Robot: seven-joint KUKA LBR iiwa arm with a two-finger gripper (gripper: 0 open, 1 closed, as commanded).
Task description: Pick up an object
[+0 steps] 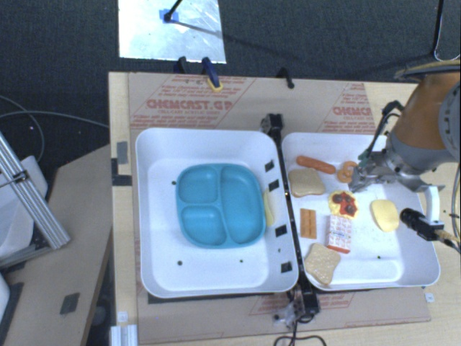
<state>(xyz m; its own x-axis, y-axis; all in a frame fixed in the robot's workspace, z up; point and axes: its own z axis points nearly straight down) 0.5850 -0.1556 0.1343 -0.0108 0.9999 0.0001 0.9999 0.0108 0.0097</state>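
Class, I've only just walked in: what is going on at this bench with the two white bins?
A grey robot arm with an orange band reaches in from the right, its hand low over the right white bin, near a small round pretzel-like piece. That bin also has a toy sausage, two bread slices, a yellow lump and a small carton. The left white bin has a blue divided plate. Nothing is lifted yet.

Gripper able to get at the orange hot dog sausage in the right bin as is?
Probably yes: the orange hot dog sausage lies alone on the right bin floor, nothing on top, the gripper close beside it.
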